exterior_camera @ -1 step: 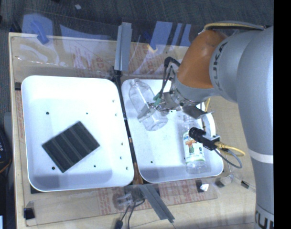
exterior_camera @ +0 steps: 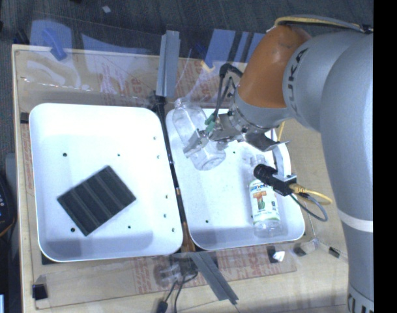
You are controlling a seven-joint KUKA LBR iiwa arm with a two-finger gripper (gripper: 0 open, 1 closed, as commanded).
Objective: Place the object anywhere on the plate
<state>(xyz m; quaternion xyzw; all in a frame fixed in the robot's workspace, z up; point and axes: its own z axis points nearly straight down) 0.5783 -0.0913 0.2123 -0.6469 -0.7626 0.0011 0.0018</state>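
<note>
We see the claw [exterior_camera: 208,135] low over the upper left part of the right bin [exterior_camera: 218,233], its metal fingers tangled with a clear plastic bottle [exterior_camera: 188,126] and what looks like a clear cup [exterior_camera: 208,156] just below it. Whether the claw is open or closed, we cannot tell; the transparent plastic and the wrist hide the tips. The clear bottle lies tilted near the bin's upper left corner, close to the divide between the two bins. Above the claw rises the orange band [exterior_camera: 270,70] and then the grey arm [exterior_camera: 335,122], which comes in from the right. A black fitting with a yellow cable [exterior_camera: 296,191] hangs beside the wrist.

Further out, in the lower right of the same bin, we find a small bottle with a green and white label [exterior_camera: 264,204], lying on its side near the right wall.

In the left bin [exterior_camera: 48,126] a dark ribbed rectangular plate [exterior_camera: 96,199] lies flat and at a slant, well apart from the claw and from every bottle. Both bins sit on the pale wooden surface [exterior_camera: 87,70].
</note>
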